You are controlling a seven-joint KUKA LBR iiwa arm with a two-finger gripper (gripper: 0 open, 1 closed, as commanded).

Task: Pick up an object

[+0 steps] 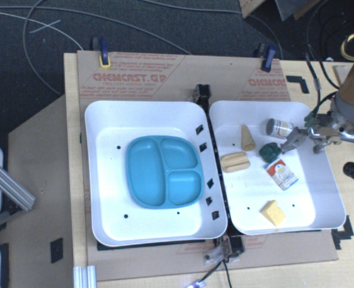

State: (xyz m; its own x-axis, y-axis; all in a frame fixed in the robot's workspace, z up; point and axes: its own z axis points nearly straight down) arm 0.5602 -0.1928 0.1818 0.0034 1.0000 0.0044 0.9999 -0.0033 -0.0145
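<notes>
Gripper hangs over the right bin, finger spread unclear, nothing visibly held. Dark green object lies just beside its tip, toward the bin's middle.

The gripper hangs over the right bin beside a green object; a blue tray occupies the left bin.

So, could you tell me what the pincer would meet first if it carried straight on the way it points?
Probably the dark green object: the pincer points down-left toward it in the right bin. Depth is unclear from above, so it might pass over.
</notes>
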